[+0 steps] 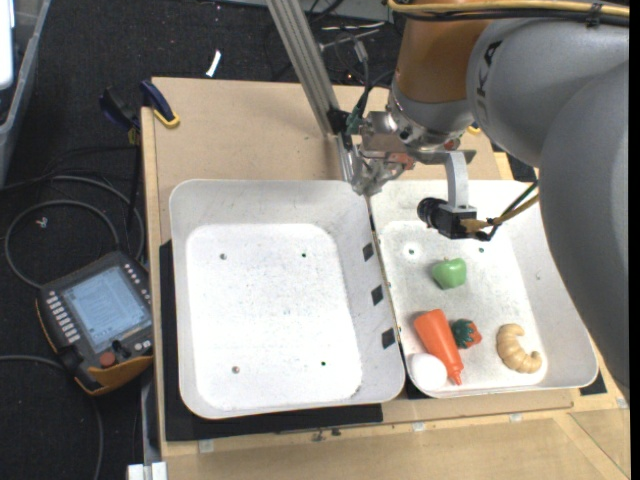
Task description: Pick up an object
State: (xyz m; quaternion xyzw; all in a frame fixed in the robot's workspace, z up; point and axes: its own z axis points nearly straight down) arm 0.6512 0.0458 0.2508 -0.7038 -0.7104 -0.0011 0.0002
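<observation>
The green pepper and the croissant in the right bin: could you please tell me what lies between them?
In the camera view, the stretch of bin floor from the green pepper to the croissant is bare; the strawberry sits just left of that line.

Two white bins on surface (250, 118): left bin (190, 268), right bin (560, 308). In right bin: one green pepper (450, 272), one orange carrot (438, 340), one small red-and-green item (466, 334), one white egg (430, 371), one tan croissant (519, 349). One handheld control pendant (98, 316) beside surface.
</observation>
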